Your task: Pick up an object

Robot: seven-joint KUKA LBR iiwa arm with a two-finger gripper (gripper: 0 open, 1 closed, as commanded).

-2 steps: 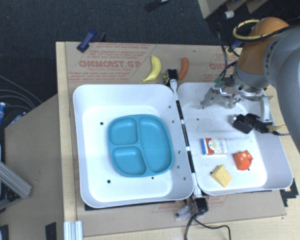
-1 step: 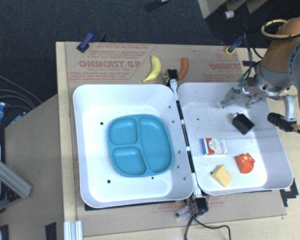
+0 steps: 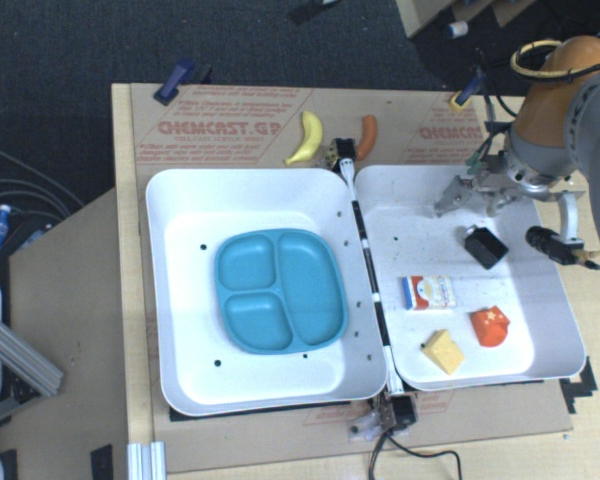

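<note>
Four items fill the right bin [image 3: 540, 363], one blue tray [image 3: 280, 290] the left; hand [image 3: 477, 196] state unclear.

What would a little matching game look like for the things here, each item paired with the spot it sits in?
Things:
1. blue tray
2. banana
3. black block
4. yellow wedge

Places:
A. on the bench behind the bins
B. near the front edge of the right bin
C. middle of the left bin
D. right bin, just in front of the gripper

Pairs: 1-C, 2-A, 3-D, 4-B
</note>
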